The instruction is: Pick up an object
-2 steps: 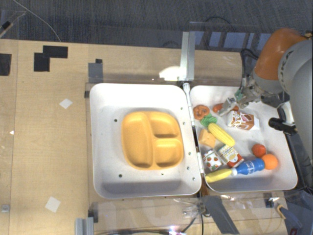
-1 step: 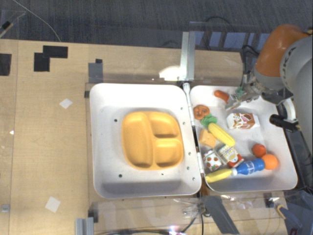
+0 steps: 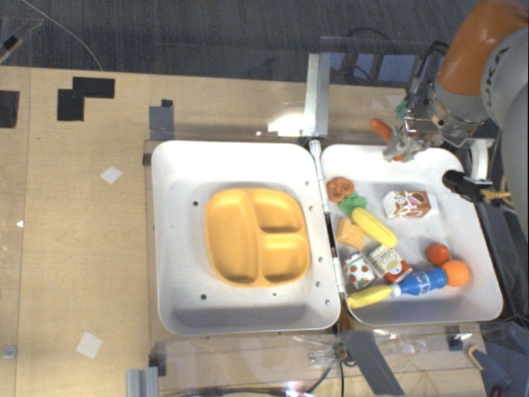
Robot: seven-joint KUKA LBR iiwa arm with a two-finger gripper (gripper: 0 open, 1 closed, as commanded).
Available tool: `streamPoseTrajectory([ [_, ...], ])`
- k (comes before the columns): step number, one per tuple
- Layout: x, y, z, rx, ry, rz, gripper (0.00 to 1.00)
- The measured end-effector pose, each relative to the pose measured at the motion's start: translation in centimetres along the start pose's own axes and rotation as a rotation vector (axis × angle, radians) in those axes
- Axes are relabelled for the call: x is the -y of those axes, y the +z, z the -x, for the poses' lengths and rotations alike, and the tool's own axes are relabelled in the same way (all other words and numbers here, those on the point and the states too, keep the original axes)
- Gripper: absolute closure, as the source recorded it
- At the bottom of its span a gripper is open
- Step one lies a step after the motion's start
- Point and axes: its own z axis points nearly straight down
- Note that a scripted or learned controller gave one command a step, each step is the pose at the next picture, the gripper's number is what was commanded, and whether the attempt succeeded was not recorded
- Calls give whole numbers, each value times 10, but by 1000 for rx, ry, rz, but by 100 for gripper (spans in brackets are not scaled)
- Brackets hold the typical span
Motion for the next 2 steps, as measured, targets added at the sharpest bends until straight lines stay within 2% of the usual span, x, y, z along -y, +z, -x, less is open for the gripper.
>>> streamPoseTrajectory([
  [1, 1, 3, 1, 0, 1, -4, 0],
  [2, 17, -61, -7, 2, -82, 1, 0],
])
